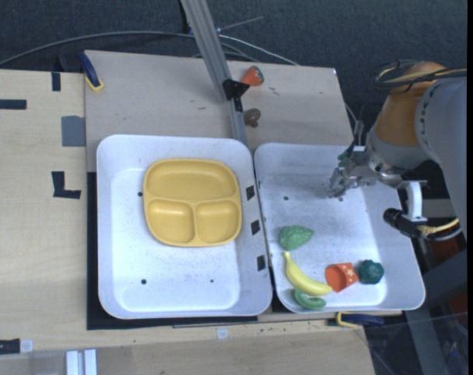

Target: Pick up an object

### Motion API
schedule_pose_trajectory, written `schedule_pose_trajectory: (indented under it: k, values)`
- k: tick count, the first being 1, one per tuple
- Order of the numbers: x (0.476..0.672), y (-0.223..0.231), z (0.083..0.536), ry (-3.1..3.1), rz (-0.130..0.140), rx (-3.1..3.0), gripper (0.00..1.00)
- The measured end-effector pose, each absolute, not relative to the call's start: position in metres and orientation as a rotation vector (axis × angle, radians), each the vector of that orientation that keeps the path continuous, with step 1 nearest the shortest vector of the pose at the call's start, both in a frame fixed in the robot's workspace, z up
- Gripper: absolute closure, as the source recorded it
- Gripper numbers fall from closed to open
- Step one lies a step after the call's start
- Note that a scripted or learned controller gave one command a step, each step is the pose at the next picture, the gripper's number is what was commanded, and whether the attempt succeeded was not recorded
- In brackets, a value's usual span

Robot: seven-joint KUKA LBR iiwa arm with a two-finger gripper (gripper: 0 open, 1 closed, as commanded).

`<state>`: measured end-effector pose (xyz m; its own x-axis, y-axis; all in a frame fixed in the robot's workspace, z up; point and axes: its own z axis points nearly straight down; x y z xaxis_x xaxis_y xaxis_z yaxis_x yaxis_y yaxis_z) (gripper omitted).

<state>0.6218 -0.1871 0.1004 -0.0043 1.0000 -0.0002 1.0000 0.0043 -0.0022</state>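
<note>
The likeliest pick from here is the banana, lying in the near half of the right bin. Its long axis runs from its upper-left tip down to the lower right, curving as it goes, and the lower end rests against a small green piece at the bin's front wall. Just above it sits a green lump, apart from the banana. To the right, an orange piece touches a dark teal one; both lie near the banana but clear of it.

All of these are bunched at the front of the bin, probably just where they tumbled, which leaves the far half bare. The gripper hangs over that bare part, well apart from every object, with nothing between its fingers; how the jaws stand I cannot tell from this angle.

The left bin holds a yellow tray, flat, compartments up.
</note>
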Motion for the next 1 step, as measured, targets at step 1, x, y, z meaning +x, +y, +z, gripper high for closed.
schedule_pose_trajectory:
  k: [1]
  values:
    - [0.6268,-0.1805,0.1618,-2.227,-0.005,-2.222,1.0]
